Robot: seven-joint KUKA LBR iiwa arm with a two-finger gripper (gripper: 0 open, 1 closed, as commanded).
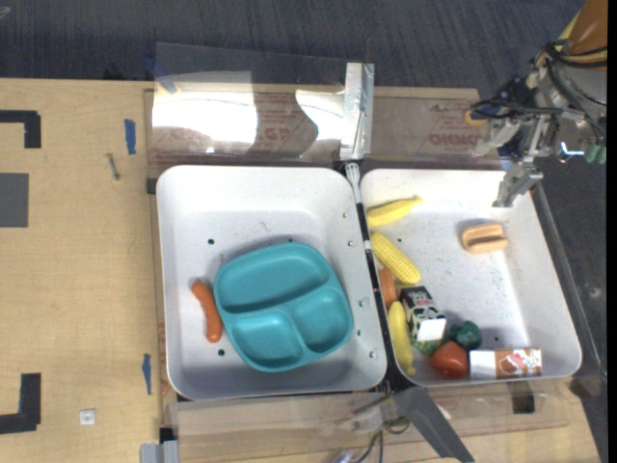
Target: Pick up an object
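Hovering over the far right corner of the right bin (554, 287), my gripper (514, 183) carries nothing; whether it is open or closed, I cannot tell. Nearest object: hot dog bun (483, 237), lying on the bin floor just below-left of the gripper. Corn cob (396, 257) lies along the left wall.

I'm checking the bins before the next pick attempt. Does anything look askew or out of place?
Mostly tidy. The teal tray sits skewed in the left bin, with a sausage loose beside it. The right bin's toys crowd its near-left corner; only the hot dog lies apart.
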